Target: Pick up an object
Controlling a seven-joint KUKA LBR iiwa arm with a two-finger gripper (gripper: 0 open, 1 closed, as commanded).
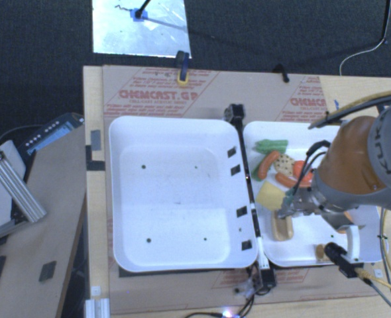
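Right bin (295, 256) holds toy food (272, 195); left bin (175, 191) beside it.

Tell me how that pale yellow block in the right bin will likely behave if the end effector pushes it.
The yellow block looks like a rigid toy wedge with flat faces, so it would probably slide, not roll. It sits crowded against the orange piece and the tan piece, so a push likely shoves those too.

Bench (96, 98) under a printed brown board (202, 91), 2 white bins (175, 191) side by side on it.
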